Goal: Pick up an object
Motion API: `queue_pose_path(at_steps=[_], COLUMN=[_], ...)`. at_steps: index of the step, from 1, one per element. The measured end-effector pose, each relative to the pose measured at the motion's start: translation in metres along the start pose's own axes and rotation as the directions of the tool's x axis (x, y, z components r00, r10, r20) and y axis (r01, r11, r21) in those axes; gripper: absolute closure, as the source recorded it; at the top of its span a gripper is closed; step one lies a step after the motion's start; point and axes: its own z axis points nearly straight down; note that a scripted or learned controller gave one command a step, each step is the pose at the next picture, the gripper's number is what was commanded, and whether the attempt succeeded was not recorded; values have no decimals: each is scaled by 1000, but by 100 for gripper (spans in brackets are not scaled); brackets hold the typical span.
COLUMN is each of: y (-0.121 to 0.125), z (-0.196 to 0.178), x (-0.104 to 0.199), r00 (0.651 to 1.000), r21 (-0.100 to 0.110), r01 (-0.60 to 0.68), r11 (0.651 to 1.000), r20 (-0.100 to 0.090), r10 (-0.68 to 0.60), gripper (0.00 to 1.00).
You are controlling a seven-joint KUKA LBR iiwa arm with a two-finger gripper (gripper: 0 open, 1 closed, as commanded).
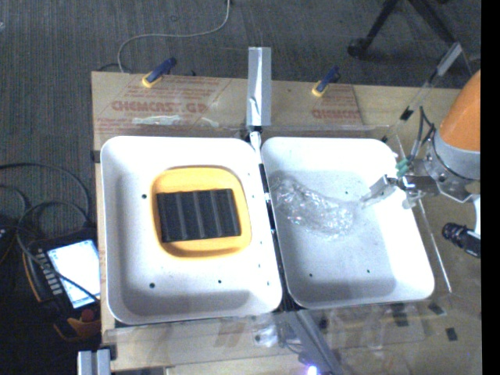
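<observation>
Even overhead light, slightly soft, grainy focus.

Two bins sit side by side below me. In the left bin [117,233] lies a tray [201,211]. In the right bin [391,276] lies a plastic wrapper [312,207] (toward its left), and my gripper [393,184] hangs over its right edge.

Dark grey carpet [70,22] covered the floor around the bench [195,104]; a thin pale cable [176,31] looped across it beyond the bench's far edge, and the black legs of a chair base [394,10] stood past the far right corner. Two yellow-and-blue clamps [158,72] gripped the far edge; off the left side lay black cables [35,209] and a lit handheld screen [70,272].
</observation>
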Motion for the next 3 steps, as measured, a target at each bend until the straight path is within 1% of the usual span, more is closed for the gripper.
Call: queue_pose_path(at_steps=[1,2,3], y=[-13,-9,54], z=[-26,111,114], x=[25,34,68], r00=[986,980,990], r21=[-2,-4,-15], r01=[-166,-201,-140], r11=[986,980,990], r20=[1,1,6], r10=[166,201,141], gripper=[0,0,0])
